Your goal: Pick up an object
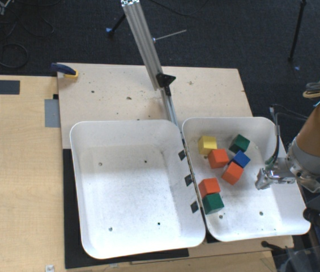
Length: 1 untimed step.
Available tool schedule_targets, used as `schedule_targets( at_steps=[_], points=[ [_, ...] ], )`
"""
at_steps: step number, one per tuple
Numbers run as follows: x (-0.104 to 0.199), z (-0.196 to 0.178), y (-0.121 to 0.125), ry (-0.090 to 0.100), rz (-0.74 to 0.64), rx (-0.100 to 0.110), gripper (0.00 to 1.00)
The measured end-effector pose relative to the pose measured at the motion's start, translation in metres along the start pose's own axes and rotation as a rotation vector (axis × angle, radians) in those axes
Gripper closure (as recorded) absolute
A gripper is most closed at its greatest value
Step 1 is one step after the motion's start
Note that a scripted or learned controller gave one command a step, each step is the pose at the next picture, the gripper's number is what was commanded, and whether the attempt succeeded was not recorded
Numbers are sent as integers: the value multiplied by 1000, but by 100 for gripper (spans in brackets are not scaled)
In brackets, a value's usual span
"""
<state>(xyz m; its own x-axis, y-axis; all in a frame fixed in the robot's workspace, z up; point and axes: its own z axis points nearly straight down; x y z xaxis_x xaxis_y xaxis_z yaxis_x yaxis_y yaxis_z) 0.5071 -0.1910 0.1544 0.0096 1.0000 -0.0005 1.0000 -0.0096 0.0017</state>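
Blocks lie in the right bin (pixel 244 231), seven of them, clustered toward its left and middle, all to the left of the gripper (pixel 263 181). The gripper sits low over the bin's right part, near the right wall, with bare white floor between it and the closest blocks; nothing is between its fingers. Whether the jaws stand apart or together cannot be told from this slanted view.

Closest to the gripper are an orange block (pixel 233 173) and a blue block (pixel 240 159) just beyond it, the two touching. Another orange block (pixel 218 158) lies left of them, next to a yellow block (pixel 207 145) at the far left of the cluster. A green block (pixel 239 143) sits farthest back, just beside the blue one. Nearer the front, by the wall between the bins, a third orange block (pixel 209 186) touches a second green block (pixel 213 202) on its near side. All are small cubes of plain colour, several turned at angles.

The left bin (pixel 92 231) stands beside the right one on the bench (pixel 18 169).
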Motion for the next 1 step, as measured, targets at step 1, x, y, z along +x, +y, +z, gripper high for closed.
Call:
schedule_targets(
  at_steps=[1],
  points=[
    [0, -63, 2, -1, -11, -3, 100]
  ],
)
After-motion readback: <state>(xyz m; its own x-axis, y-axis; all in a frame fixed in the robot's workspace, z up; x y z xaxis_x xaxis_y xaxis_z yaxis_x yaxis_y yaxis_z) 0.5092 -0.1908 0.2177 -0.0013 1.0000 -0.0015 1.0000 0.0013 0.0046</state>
